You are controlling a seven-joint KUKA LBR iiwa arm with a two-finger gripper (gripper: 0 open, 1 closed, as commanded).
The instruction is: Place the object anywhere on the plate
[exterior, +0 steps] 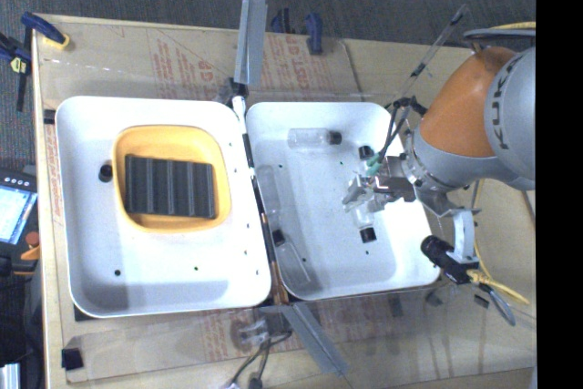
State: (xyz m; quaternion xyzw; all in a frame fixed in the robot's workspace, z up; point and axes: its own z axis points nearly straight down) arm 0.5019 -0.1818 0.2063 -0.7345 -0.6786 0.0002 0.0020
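Note:
A yellow plate (208,144) lies in the left bin (137,282), with a dark ridged block (170,186) covering its middle. In the right bin (314,260) a clear tube-like object with a black cap (311,138) lies near the far wall. My gripper (366,193) hangs low over the right side of that bin, below and to the right of the clear object and apart from it. Its two black fingertips (367,234) stand wide apart, open, and I see nothing of the object between them.
A small dark piece (106,171) sits in the left bin beside the plate's left rim. Another small dark piece (278,238) lies by the right bin's left wall. The ridge between the bins (258,196) separates gripper and plate. Clamps and cables line the bench edges.

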